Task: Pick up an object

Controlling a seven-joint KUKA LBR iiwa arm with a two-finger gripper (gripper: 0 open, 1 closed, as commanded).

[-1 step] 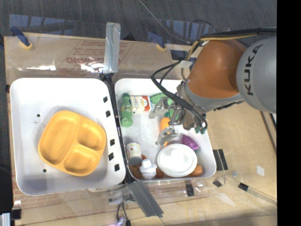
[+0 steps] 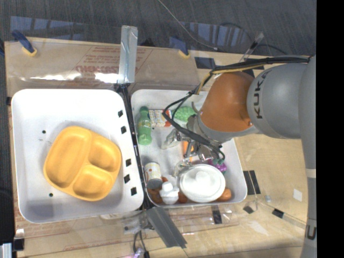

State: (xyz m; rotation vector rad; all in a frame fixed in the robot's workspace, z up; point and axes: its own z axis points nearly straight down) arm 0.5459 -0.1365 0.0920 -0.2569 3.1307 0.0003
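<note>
Arm reaches into right bin, gripper down in clutter just above white bowl. Finger state: we can't tell, wrist blocks view. Candidate objects all crowd round bowl: green bottle up-left, small jar left, orange item at lower right. Yellow divided tray sits alone in left bin. Risks we see: tight packing means fingers land on two items or a rim, grasp slips; cables near wrist could snag.

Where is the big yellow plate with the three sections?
The yellow plate lies in the left bin, by itself, a little below the middle. The right bin beside it holds the green bottle and the white bowl.
</note>
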